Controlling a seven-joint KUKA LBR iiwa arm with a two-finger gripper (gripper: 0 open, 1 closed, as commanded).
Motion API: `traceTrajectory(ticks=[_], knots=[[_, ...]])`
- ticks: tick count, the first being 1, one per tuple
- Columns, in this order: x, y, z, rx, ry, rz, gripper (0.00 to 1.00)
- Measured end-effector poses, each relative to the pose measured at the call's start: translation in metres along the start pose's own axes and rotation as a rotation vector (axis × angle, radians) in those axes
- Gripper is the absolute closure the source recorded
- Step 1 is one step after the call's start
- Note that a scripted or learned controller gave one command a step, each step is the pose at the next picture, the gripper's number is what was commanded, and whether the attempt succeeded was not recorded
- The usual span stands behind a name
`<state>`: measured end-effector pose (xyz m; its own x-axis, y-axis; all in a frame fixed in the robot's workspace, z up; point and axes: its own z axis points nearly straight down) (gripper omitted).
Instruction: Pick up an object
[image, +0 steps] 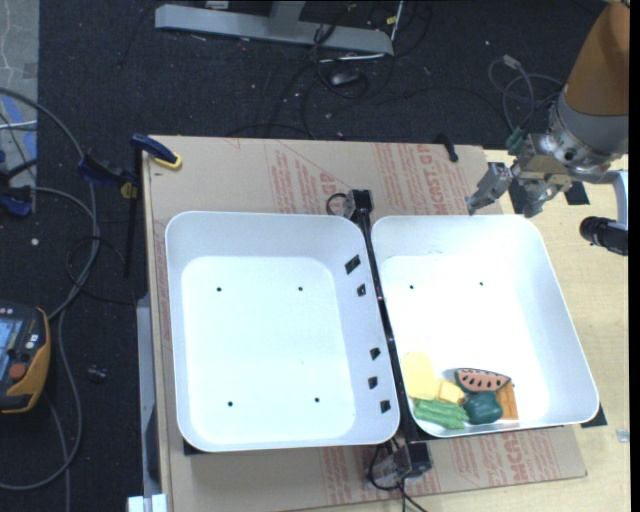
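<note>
— Up at the far right corner of the right bin (560, 300), the gripper (510, 190) hangs above the rim, jaws spread apart with nothing between them

— So the approach has hardly begun. Where's the target?

— Down in that bin's near corner: a yellow block (420, 375), a watermelon slice (483, 380), a green piece (440, 413), a teal piece (484, 408), an orange piece (509, 403), all touching in one huddle

— Well apart from the gripper, then. It looks like the next move needs a long reach toward the camera, then a descent on one edge piece, the left bin (190, 330) ignored
</note>
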<state>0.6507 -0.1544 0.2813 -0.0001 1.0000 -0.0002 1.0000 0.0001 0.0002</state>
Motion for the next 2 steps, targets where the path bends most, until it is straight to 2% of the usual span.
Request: traceTrajectory(ticks=[1, 2], knots=[[0.063, -0.100, 0.078, 0.008, 0.002, -0.003, 0.00], [0.126, -0.154, 0.015, -0.005, 0.002, -0.005, 0.00]])
